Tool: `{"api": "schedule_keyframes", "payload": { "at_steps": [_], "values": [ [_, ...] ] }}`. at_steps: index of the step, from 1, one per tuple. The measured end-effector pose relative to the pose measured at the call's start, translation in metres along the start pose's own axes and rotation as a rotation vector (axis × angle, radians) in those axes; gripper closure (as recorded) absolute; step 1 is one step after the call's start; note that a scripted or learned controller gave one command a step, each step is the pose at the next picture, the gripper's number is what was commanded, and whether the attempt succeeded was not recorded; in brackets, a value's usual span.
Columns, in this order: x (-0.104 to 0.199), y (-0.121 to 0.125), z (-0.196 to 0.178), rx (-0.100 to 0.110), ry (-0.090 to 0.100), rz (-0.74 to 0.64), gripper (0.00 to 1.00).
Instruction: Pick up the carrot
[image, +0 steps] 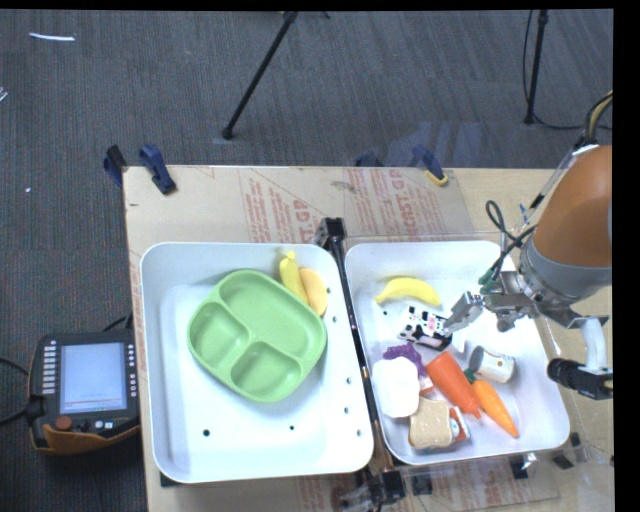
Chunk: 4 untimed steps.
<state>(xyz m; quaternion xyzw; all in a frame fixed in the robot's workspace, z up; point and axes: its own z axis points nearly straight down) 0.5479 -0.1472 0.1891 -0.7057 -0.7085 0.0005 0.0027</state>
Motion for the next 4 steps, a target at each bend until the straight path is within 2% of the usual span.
{"api": "schedule_keyframes", "payload": {
  "at_steps": [1, 2, 3, 4],
  "values": [
    [-0.036, -0.023, 0.104, 0.000, 0.000, -0.084, 0.00],
    [-0.016, -0.068, 0.101, -0.011, -0.004, -0.430, 0.00],
    [-0.051, -0.070, 0.101, -0.007, -0.006, -0.775, 0.00],
    [-0.062, -0.065, 0.099, -0.015, -0.016, -1.103, 0.00]
  ]
}}
